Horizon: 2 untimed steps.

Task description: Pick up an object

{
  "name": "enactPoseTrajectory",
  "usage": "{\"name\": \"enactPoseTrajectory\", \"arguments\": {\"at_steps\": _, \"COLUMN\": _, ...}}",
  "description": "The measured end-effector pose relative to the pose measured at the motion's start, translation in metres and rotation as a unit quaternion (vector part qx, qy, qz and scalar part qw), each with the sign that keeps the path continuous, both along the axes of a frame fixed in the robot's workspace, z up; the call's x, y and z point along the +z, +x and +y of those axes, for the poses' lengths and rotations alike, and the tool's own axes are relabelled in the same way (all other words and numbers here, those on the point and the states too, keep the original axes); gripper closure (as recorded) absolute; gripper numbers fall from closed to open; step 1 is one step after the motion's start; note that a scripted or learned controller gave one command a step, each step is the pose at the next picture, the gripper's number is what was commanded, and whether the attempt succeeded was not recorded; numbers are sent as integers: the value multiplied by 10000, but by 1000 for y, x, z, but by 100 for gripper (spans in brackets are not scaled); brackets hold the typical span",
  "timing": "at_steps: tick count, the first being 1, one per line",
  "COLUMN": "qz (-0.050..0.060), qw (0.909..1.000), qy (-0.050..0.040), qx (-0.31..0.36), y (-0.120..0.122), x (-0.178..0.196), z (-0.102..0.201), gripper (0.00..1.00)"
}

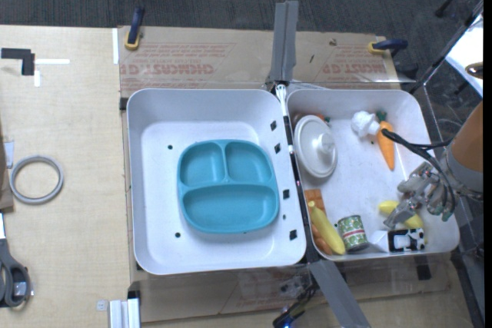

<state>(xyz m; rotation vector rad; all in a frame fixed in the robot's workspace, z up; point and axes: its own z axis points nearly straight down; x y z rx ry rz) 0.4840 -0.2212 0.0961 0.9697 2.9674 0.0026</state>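
Right, I've got the gripper (pixel 411 205) low over the right bin (pixel 350 115), near its right wall. I can't tell its state from this angle; the wrist and cables clutter the view. It sits right at a yellow toy (pixel 390 207), touching or just above it, can't tell which. Just below it lies a black-and-white block (pixel 406 240).

Count in the right bin: one white lidded pot (pixel 316 146), one carrot (pixel 387 150) beside one white fluffy piece (pixel 364 124), one green can (pixel 352 233), one banana (pixel 319 220) on an orange piece at the left wall.

Left bin (pixel 146 165): one blue divided plate (pixel 228 186). On the bench I see one grey ring (pixel 34 179) and one pair of scissors (pixel 13 280).
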Motion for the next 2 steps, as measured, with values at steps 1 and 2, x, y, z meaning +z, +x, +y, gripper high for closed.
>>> {"name": "enactPoseTrajectory", "arguments": {"at_steps": 1, "qz": 84, "qw": 9998, "qy": 25, "qx": -203, "y": 8, "x": -4, "z": 49, "gripper": 0}}
{"name": "enactPoseTrajectory", "arguments": {"at_steps": 2, "qz": 82, "qw": 9993, "qy": 23, "qx": -378, "y": 98, "x": -4, "z": 81, "gripper": 0}}
